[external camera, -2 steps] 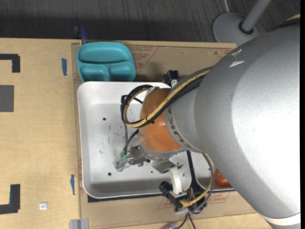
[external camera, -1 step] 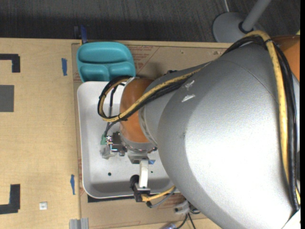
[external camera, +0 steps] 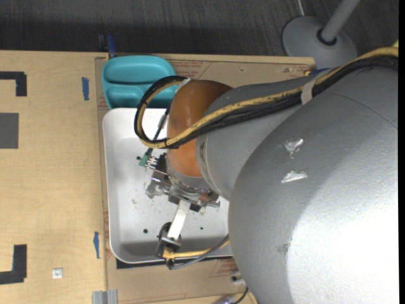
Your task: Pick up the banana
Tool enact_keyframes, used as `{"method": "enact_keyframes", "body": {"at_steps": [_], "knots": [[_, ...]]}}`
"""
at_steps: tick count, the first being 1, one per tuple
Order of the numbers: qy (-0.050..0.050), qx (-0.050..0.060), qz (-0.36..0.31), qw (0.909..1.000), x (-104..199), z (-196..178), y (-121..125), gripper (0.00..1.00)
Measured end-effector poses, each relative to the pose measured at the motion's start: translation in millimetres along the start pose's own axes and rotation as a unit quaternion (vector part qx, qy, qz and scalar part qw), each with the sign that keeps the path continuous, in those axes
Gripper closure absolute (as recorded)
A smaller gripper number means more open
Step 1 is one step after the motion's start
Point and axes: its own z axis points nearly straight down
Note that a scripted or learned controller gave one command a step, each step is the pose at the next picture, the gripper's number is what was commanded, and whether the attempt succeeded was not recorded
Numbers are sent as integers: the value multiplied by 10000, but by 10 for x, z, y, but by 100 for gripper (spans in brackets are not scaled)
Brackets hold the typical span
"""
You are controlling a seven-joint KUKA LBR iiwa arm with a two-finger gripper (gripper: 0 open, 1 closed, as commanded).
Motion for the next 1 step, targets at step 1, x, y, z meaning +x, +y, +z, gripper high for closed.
{"method": "enact_keyframes", "body": {"at_steps": [1], "knots": [[13,-7,-973,9953,6,935,7,0]]}}
